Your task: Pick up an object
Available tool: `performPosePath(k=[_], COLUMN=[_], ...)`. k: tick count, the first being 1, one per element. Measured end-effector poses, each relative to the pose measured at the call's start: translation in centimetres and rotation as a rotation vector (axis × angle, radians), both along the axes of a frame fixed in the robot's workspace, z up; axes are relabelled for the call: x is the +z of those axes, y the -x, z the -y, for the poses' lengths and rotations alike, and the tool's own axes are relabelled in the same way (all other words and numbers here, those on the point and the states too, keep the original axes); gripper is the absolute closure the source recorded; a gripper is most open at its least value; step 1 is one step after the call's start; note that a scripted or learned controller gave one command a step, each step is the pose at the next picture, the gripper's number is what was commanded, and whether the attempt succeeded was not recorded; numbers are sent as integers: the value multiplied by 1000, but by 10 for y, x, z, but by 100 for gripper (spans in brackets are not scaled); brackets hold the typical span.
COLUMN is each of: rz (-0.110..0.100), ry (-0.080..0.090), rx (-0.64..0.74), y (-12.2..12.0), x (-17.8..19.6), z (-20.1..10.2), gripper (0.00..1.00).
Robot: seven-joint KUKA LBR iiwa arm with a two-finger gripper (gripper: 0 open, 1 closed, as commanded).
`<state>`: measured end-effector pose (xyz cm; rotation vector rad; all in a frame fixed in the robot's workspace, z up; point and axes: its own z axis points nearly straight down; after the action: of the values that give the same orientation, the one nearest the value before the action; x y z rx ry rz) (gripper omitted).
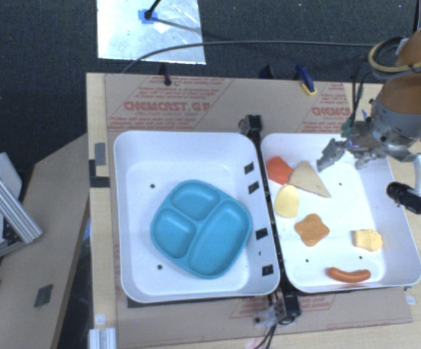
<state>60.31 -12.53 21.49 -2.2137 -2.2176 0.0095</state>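
Inspection found a blue divided plate (201, 227) in the left bin (134, 158). In the right bin (406, 264) we noted 6 food pieces, including a tan wedge (310, 179). The gripper (343, 155) hung beside that wedge, fingers spread, grasping nothing.

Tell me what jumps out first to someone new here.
The big blue divided plate dominates the left bin. In the right bin, toy food clusters: orange piece, tan wedge, sausage near the front. The gripper hovers by the wedge at the bin's back.
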Motion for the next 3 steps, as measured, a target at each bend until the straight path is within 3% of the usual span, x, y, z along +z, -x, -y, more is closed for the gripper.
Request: performPosePath(k=[1, 3], rz=[12, 9], ry=[1, 1], rx=[2, 2], y=[-3, -12], x=[7, -97], z=[0, 5], gripper=[0, 0])
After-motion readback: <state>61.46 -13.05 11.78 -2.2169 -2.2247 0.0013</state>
